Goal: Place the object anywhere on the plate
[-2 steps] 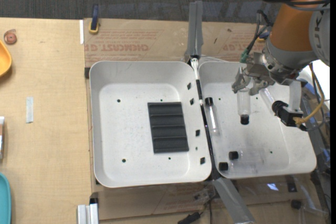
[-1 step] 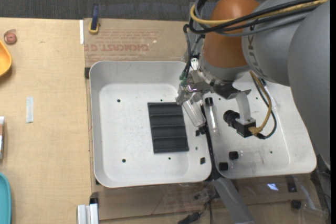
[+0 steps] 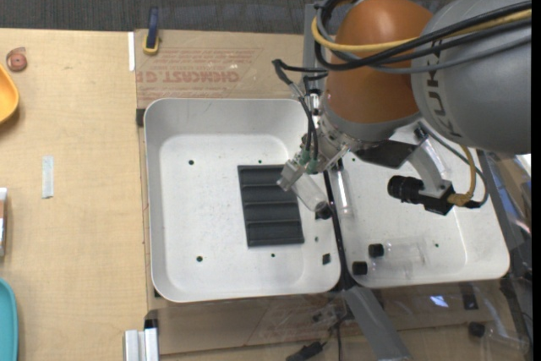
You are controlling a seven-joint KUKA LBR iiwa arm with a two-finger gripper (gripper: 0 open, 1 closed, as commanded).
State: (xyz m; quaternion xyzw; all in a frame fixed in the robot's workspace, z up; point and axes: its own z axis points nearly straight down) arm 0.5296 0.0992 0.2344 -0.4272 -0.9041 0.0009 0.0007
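The black ridged plate [image 3: 272, 207] is seen lying in the left bin [image 3: 169, 182]. The gripper [image 3: 303, 171] is parked right at the plate's upper right corner. A pale, see-through object [image 3: 311, 195] is tucked just below it, touching the plate's right edge. Whether it's clenched or released can't be told tbh, it's too blurry.

The grey arm [image 3: 473, 72] reaches in from the right; its hand [image 3: 306, 173], partly hidden, hangs low.
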